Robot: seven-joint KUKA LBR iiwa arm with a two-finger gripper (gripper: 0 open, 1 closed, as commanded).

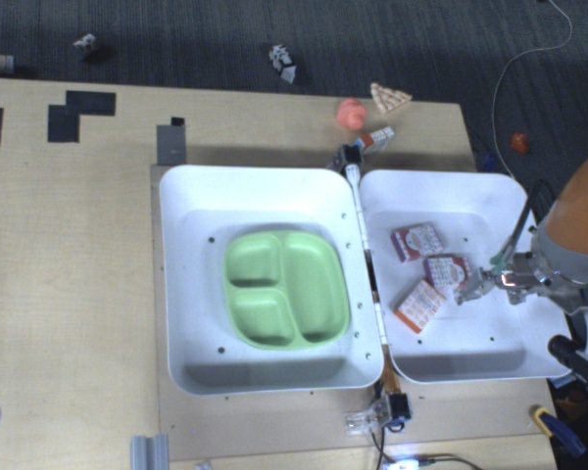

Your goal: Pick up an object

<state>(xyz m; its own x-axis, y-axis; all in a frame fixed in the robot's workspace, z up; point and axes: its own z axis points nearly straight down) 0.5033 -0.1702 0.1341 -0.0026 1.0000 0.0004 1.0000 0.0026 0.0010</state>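
Claw point(475, 289) of the grey arm hangs low over the right bin point(490, 196), reaching in from the right edge, its tip just beside the middle one of three small red-and-white packets; whether it is spread or pressed together cannot be told at this size, and nothing is seen pinched in it. The middle packet point(444, 270) lies at the bin's centre, the upper packet point(416, 240) just above and left of it, and the lower packet point(419, 305) below it, tilted, touching or nearly touching the middle one. The arm's orange band point(580, 213) shows at the right edge above the wrist. The left bin point(191, 199) sits beside the right one and holds a pale green divided tray point(286, 287) with three compartments. Beyond the bins, on the wooden tabletop point(69, 292), rest a pink ball point(351, 114) and a triangular wedge-shaped object point(389, 97) near the far edge.
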